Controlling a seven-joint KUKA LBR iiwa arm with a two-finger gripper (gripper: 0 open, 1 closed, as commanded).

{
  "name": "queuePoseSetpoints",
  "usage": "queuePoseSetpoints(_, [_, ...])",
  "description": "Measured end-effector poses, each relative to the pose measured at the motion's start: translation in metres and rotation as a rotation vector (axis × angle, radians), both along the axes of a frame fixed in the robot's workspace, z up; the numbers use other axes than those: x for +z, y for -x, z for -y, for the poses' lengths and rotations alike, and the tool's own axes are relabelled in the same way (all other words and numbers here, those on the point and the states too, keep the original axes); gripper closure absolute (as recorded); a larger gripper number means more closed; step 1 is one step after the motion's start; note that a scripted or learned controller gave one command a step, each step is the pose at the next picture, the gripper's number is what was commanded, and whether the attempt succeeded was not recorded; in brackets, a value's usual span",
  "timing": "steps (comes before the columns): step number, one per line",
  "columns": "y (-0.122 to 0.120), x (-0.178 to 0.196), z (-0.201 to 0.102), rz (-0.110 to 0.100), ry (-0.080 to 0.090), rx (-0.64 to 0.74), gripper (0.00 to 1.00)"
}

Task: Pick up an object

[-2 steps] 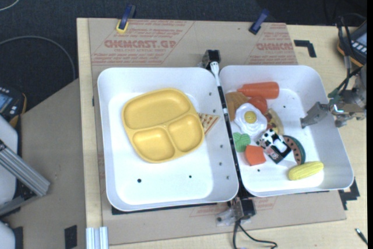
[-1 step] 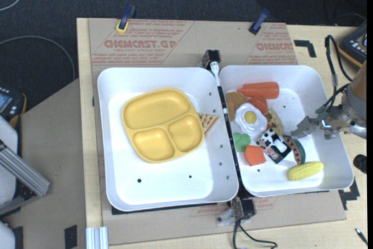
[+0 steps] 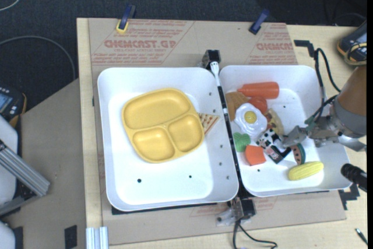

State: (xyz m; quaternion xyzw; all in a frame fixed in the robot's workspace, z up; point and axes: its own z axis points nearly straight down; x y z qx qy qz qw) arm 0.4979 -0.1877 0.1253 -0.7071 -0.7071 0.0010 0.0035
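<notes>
The right bin [image 3: 303, 81] holds a heap of toy foods: an orange carrot [image 3: 259, 89], a fried egg [image 3: 250, 118] on a brown slice [image 3: 235, 101], a green piece [image 3: 240, 140], an orange-red block [image 3: 254, 155], a black-and-white spotted piece [image 3: 267, 138], a watermelon slice [image 3: 299, 153] and a yellow corn cob [image 3: 305, 170]. My gripper [image 3: 290, 136] reaches in from the right, low over the bin. Its tip sits just right of the spotted piece and above the watermelon slice. Nothing is visibly lifted.
The left bin [image 3: 116, 178] carries a yellow divided plate [image 3: 162, 124], with a small waffle-like wedge [image 3: 208, 121] at the plate's right edge. Black cables [image 3: 322, 70] run along the right bin's far right rim. Two clamps [image 3: 123, 20] hold the board at the back.
</notes>
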Motion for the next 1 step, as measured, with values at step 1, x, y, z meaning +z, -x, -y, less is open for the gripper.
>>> queuePoseSetpoints(1, [-0.0049,-0.0194,0.0002,0.017,0.002,0.003,0.00])
